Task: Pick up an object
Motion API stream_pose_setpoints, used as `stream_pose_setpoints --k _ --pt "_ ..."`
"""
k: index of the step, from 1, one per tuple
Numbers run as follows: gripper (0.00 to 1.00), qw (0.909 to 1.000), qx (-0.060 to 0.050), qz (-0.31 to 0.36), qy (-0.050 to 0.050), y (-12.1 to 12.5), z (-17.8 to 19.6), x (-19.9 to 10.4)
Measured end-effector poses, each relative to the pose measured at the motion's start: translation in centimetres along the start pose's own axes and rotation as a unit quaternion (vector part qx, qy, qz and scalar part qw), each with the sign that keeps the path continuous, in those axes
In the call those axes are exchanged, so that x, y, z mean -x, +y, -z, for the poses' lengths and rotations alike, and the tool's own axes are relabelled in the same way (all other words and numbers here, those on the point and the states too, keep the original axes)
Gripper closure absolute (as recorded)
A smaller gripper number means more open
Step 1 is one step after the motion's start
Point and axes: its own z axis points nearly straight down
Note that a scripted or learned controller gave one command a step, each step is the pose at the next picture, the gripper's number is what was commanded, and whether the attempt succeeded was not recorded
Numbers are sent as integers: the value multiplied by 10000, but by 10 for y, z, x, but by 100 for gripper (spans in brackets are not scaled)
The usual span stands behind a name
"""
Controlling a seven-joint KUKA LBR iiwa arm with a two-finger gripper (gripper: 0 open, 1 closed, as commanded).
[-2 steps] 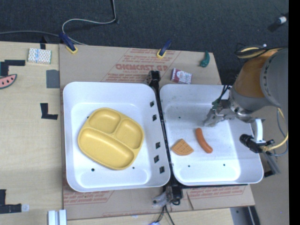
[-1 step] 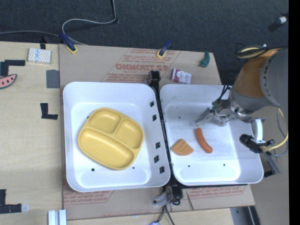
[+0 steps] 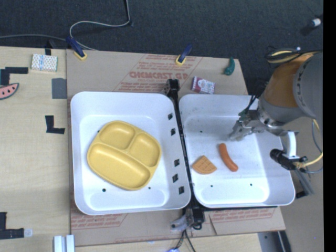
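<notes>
An orange sausage [image 3: 228, 157] lies in the right bin [image 3: 210, 114], near its middle. A tan waffle-patterned piece [image 3: 203, 165] rests just left of the sausage. My gripper [image 3: 238, 132] hangs over the right bin, just above and to the right of the sausage's upper end, with nothing seen between its fingers. The arm with its orange band [image 3: 283, 85] comes in from the right.
A yellow divided plate [image 3: 124, 154] sits in the left bin [image 3: 89, 109]. A small printed packet [image 3: 202, 85] and a green clip [image 3: 229, 66] lie on the cardboard behind the bins. Black cable fittings [image 3: 286, 159] hang at the right bin's right rim.
</notes>
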Motion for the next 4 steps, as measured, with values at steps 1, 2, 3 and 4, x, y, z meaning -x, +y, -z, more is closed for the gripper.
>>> stream_pose_setpoints --k 1,2,3,4 --pt "0 10000 -1 0 0 0 0 0" --pt "0 10000 -5 -9 7 -52 -19 -24" --pt "100 10000 0 -10 0 -52 -9 -24" --pt "100 10000 -22 4 17 -80 97 -61"
